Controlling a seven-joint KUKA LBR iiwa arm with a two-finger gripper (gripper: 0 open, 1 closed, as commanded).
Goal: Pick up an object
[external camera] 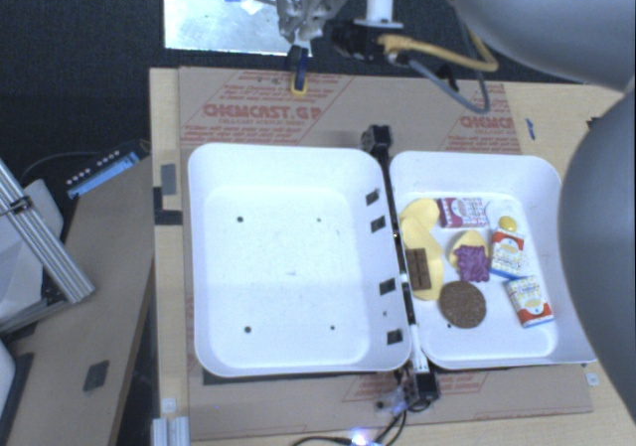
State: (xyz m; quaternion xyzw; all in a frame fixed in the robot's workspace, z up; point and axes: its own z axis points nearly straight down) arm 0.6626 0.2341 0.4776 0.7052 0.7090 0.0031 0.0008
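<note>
1. Hanging above the far edge of the table, the grey two-finger tool (298, 55) points down over the brown cardboard sheet (260, 108) that lies under both bins; its fingers look closed on a small blue and yellow object (298, 72) at their tips, though the object is too small to identify.
2. Red print on the cardboard reads roughly "CHEMCAST. G P" on the left, and a similar red line shows on the right, partly hidden by a yellow hose (447, 55) and dark cables.
3. The shallow white left bin (209, 186) shows its bare floor with a few dark dots.
4. The shallow white right bin (542, 176) holds all the loose items, clustered toward its middle and left side.
5. A pale yellow soft lump (419, 221) lies near the divider, with a small brown rectangular block (418, 265) resting on it.
6. A round brown disc (462, 304) sits just below, near a small purple packet (471, 261).
7. A maroon and white packet (463, 211) lies at the top of the group; its writing is too blurred to read.
8. A yellow-capped white bottle with a red and yellow label (508, 247) lies beside the purple packet, and a white and orange carton (530, 299) lies close below it; neither label is legible.
9. Large grey arm links (596, 235) cover the right side of the view.
</note>
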